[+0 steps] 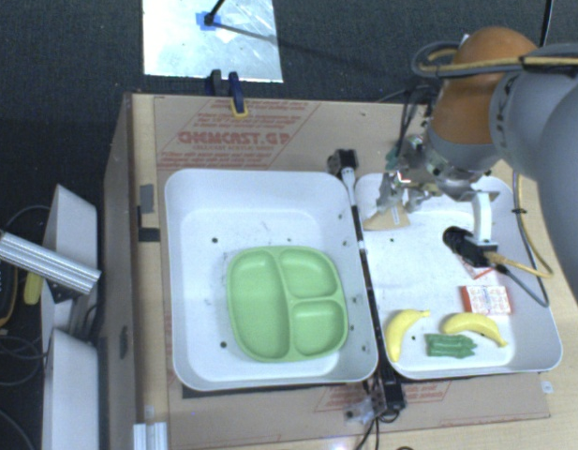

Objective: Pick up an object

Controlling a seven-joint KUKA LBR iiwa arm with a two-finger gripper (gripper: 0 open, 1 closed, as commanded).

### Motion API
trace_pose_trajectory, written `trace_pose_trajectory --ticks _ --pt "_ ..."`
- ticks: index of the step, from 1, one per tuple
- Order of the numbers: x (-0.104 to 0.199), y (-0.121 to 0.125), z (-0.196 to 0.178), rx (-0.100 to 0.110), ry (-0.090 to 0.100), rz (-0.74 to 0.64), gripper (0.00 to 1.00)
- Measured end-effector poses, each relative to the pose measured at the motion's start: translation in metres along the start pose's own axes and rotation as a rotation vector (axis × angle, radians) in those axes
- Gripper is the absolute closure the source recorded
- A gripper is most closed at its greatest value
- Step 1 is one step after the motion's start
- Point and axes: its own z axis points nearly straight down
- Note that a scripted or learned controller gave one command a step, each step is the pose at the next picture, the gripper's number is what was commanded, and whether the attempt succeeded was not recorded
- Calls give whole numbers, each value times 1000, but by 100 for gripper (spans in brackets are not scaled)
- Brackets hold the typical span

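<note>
1. My claw (398, 190) hangs over the right bin's (537, 345) far-left corner; I cannot tell its state.
2. Nothing lifted: 2 bananas (406, 326) and a green toy (450, 345) lie near the front wall.

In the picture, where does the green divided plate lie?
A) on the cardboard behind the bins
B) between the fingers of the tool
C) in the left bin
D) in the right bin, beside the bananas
C: the green divided plate rests flat on the floor of the left bin, while the two bananas lie in the right bin.
</note>
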Motion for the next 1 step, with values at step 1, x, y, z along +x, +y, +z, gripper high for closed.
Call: trace_pose_trajectory --ticks 1 --pt "3 -29 -77 -1 -2 0 100"
